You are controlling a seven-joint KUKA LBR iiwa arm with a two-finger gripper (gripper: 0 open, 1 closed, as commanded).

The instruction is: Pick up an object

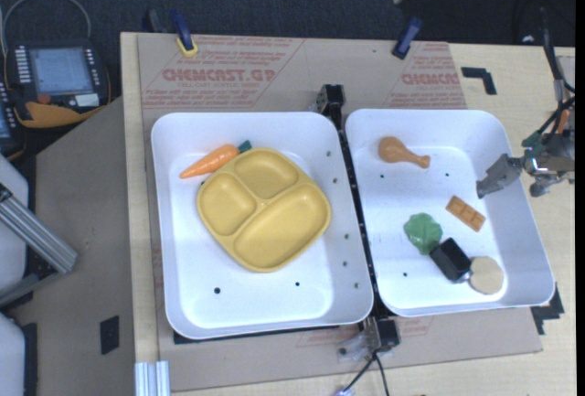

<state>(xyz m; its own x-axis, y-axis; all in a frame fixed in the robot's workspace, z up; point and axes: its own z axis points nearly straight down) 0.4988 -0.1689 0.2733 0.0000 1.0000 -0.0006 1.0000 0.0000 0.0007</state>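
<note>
The right bin (512,294) holds a tan toy drumstick (402,152), a small orange-brown block (465,213), a green leafy toy (423,231), a black block (451,259) and a beige round piece (486,275). My gripper (514,184) hangs over that bin's right rim, above and to the right of the orange-brown block. It is open with nothing between its fingers.
The left bin (183,284) holds a yellow divided plate (263,208) with an orange toy carrot (210,160) beside its upper left edge. A black divider (352,202) runs between the bins. Clamps and a pendant sit off the bench at the back and left.
</note>
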